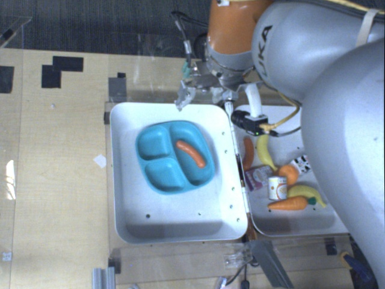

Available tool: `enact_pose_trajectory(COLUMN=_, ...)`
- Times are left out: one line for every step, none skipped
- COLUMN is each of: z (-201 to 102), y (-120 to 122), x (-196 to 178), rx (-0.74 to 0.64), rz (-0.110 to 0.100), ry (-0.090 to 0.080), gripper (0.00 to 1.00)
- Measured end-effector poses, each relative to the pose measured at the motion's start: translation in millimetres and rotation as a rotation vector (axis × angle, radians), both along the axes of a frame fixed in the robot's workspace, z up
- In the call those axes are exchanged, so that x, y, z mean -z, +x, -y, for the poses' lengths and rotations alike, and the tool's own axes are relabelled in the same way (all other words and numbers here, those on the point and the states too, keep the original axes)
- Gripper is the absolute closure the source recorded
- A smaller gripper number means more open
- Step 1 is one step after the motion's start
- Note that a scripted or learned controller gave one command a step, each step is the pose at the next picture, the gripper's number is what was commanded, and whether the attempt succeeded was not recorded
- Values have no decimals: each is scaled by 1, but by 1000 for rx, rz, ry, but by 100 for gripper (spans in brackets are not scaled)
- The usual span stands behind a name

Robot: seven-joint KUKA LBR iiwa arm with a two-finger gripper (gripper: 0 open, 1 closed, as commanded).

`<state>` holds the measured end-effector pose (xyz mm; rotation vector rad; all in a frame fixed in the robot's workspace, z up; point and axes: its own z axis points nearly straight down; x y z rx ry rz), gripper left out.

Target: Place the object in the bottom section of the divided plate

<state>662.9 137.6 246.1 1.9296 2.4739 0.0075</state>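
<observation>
An orange sausage is seen in the blue divided plate's right section; the claw's state cannot be told.

From my seat, the arm runs off the top and right edges, so I can't see its base. Its bulk covers much of the right bin; that bin's far and right walls are hidden from me. The gripper is small and blurred against the bench. Beside the small can there's a purplish wrapper-like thing I can't identify, and a black-and-white patterned object half tucked under the arm.
</observation>
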Motion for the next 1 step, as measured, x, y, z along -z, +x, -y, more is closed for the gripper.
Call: enact_pose_trajectory(z=-43, y=7, x=-28, rx=-121, rz=1, ry=0, gripper=0)
